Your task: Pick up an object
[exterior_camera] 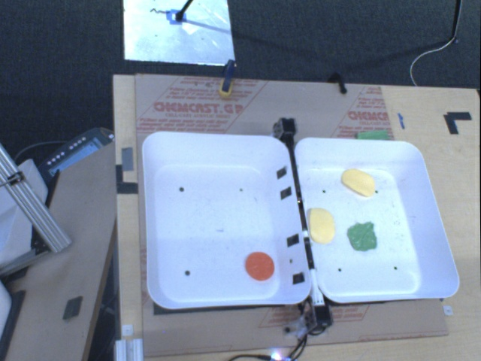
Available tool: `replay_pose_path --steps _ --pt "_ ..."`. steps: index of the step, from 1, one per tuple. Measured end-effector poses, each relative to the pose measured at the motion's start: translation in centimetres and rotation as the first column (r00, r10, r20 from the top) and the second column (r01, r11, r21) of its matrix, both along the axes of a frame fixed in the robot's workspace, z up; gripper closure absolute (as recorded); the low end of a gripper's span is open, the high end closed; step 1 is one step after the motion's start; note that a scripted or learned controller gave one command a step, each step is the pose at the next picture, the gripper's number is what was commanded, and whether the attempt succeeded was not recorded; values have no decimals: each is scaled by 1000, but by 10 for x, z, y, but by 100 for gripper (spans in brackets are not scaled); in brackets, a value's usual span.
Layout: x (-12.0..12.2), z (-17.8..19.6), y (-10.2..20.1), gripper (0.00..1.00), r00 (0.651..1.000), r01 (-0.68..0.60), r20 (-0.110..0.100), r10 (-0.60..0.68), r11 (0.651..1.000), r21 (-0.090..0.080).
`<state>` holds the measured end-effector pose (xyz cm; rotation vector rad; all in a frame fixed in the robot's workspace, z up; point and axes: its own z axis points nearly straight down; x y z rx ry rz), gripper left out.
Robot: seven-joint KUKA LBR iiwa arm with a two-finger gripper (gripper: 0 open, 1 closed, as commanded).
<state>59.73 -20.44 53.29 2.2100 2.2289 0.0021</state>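
An orange round disc [260, 266] lies in the left bin [165, 156], near its front right corner. In the right bin [421, 164] a yellow oval piece [358, 182] rests toward the back. A second yellow piece [322, 225] sits close to that bin's left wall. Just to its right lies a green leafy piece [362, 236].
Both bins stand on a cardboard sheet [195, 107] over the wooden bench. Black clips [285, 193] run along the seam between the bins. A shiny metal plate [178, 19] lies on the dark floor behind. A metal frame [30, 209] stands at the left.
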Motion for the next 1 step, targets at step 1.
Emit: replay_pose_path --steps 1 --pt "-115 4 -3 100 1000 12 2 -12 1000 0"
